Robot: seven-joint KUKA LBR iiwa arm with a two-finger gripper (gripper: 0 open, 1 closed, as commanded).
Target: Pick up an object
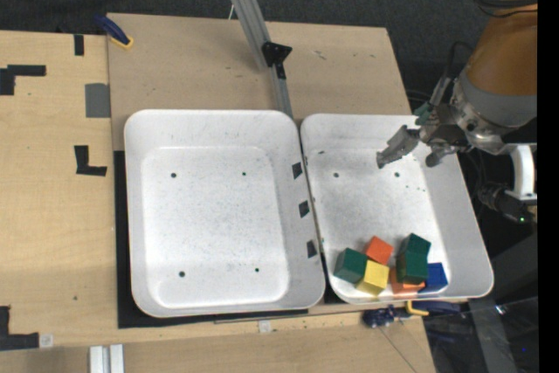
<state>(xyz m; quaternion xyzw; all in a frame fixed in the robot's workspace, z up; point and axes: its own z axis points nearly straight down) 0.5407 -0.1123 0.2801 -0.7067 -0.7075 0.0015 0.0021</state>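
While gripper (412, 149) hung over right bin's (349, 188) upper right part, fingers stood spread apart, nothing between them; one finger (391, 149) slanted down-left, other (434, 155) short, partly hidden by wrist. Blocks clustered at right bin's near right corner, well apart from gripper: green block (352, 265), yellow block (376, 276), orange block (379, 250), dark green block (415, 255), blue block (435, 276). All roughly cubic, no clear long axis. Another orange piece under dark green block, mostly hidden. Left bin (140, 188) beside right bin, rims touching.
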